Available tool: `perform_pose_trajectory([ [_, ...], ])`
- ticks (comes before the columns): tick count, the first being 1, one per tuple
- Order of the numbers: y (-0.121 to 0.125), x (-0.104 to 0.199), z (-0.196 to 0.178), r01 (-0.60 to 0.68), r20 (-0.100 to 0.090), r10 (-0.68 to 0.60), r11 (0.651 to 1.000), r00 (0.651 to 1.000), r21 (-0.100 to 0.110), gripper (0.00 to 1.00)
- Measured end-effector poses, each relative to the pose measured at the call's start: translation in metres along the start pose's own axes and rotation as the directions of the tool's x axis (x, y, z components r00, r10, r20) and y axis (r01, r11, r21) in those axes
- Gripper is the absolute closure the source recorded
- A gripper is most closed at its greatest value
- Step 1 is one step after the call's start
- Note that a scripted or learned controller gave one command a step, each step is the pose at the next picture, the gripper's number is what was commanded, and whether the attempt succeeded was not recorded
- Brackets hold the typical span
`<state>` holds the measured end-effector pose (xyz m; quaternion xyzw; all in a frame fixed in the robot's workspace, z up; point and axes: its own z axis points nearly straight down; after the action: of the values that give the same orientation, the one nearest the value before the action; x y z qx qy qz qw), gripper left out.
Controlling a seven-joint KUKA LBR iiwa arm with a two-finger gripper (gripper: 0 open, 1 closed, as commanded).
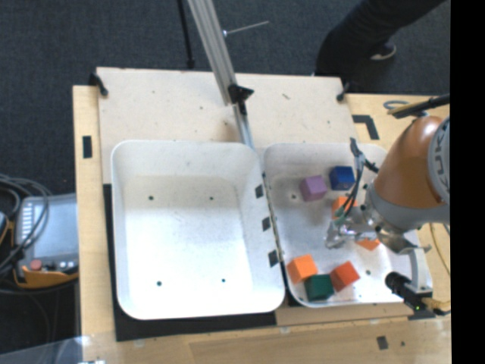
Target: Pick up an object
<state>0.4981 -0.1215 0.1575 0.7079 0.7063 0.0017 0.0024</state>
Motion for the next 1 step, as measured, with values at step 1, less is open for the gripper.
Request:
perform_pose_trajectory([
  [1,0.0043,0.0069,-0.0468,0.006,0.0,-0.006,1.0,1.0,-0.001,1.0],
])
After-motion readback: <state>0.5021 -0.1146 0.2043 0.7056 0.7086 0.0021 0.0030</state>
